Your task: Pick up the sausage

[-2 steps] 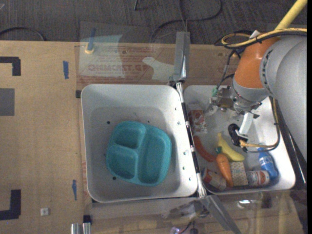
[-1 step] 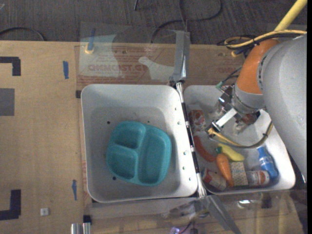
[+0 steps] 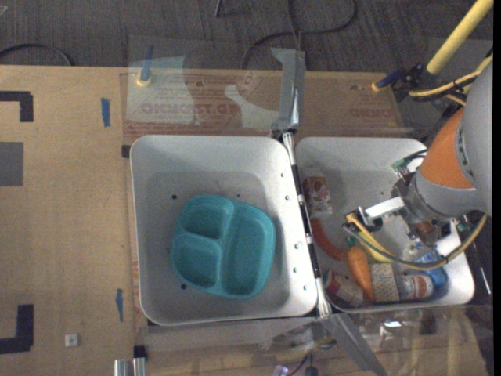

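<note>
The sausage [image 3: 328,240], a curved reddish-orange link, lies in the right bin [image 3: 352,157] near its left wall. My gripper [image 3: 416,232] hangs over the right part of that bin, well to the right of the sausage and apart from it. The wrist and cables hide its tips. The arm's orange band [image 3: 448,160] sits above it.
An orange carrot [image 3: 360,267], a small can [image 3: 344,288], a lying bottle [image 3: 409,285], a yellow curved piece [image 3: 366,239] and a printed packet [image 3: 317,193] crowd the right bin around the sausage. The left bin [image 3: 156,163] holds a teal divided plate [image 3: 224,245].
</note>
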{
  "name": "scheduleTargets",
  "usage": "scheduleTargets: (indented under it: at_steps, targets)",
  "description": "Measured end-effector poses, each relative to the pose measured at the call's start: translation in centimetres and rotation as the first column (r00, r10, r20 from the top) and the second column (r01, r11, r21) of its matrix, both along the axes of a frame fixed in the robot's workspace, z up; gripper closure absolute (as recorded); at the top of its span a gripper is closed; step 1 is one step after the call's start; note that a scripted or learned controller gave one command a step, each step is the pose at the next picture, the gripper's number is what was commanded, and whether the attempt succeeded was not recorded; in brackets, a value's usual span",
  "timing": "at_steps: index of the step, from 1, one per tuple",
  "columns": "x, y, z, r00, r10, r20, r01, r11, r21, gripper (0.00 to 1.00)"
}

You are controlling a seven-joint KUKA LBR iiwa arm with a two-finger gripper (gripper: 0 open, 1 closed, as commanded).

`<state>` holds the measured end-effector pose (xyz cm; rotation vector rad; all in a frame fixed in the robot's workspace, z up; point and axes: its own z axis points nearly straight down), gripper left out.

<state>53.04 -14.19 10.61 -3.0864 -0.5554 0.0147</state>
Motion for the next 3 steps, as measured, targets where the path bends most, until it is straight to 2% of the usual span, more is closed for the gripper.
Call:
scheduleTargets:
  at_steps: [1, 2, 3]
  targets:
    - [-2.3, -3.5, -1.5, 0.999, -0.036, 0.007, 0.036, 0.999, 0.012, 0.00]
    - [-3.0, -5.2, -1.4, 0.992, -0.122, 0.028, 0.121, 0.991, 0.050, 0.00]
    - [-3.1, -5.4, -1.4, 0.993, -0.118, 0.029, 0.117, 0.992, 0.043, 0.00]
